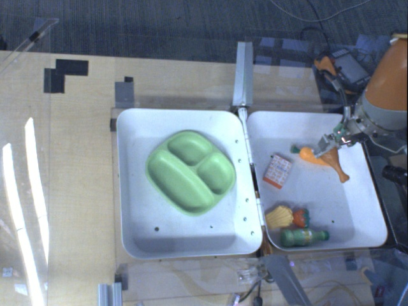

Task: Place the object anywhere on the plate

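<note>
Hand (333,141) hovering over toy carrot (322,158), right bin.
Finger state: cannot tell. Advising centring on the carrot's orange body before lifting toward green plate (190,171), frame centre-left.

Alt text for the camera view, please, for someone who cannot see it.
The gripper hangs over an orange carrot in the right bin, near a small carton, corn and a green bottle. A green divided plate lies in the left bin.
</note>
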